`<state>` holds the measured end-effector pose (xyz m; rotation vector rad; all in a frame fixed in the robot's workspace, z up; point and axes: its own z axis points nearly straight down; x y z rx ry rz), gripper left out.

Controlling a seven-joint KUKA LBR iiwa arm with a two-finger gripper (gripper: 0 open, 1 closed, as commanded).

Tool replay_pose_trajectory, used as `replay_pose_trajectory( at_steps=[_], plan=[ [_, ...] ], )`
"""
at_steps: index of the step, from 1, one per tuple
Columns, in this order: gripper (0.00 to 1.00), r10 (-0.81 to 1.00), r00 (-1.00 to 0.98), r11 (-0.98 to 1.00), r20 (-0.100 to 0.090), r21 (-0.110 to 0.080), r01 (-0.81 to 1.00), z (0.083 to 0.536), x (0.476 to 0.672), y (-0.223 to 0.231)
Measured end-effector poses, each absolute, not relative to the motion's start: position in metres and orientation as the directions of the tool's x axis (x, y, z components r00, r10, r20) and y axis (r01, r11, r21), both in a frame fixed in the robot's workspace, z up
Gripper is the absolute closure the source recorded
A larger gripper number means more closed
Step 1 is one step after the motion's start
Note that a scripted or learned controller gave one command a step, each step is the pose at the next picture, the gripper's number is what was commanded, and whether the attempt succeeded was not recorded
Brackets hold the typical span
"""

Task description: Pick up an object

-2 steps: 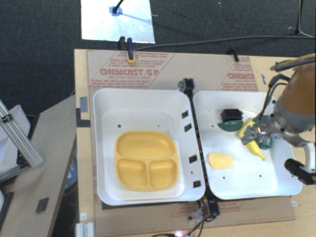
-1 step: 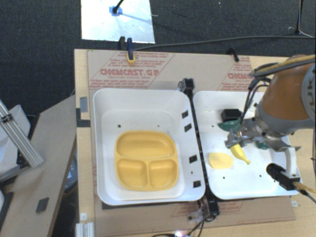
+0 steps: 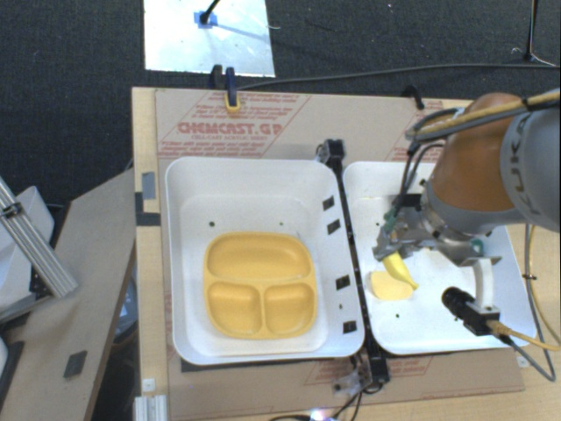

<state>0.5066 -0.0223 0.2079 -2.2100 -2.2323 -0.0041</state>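
A yellow divided tray [image 3: 259,283] with three compartments lies in the left bin [image 3: 188,191]. In the right bin [image 3: 372,182] a pale yellow flat piece [image 3: 388,287] rests on the floor, with a brighter yellow object [image 3: 399,267] on top of it. My gripper [image 3: 394,246] hangs just above the brighter yellow object, at its upper left end. The arm's grey and orange body covers the right half of that bin.
A black divider with clips [image 3: 344,235] runs between the two bins. A brown board [image 3: 263,121] lies under the bins, with a yellow and blue clamp [image 3: 230,90] at its far edge. A metal plate [image 3: 209,24] lies on the dark floor behind.
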Motion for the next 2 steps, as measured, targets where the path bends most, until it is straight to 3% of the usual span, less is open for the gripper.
replay_pose_trajectory(
  at_steps=[2],
  plan=[
    [1.0,1.0,-0.012,0.012,0.003,0.001,1.0,0.219,0.491,0.092]
  ],
)
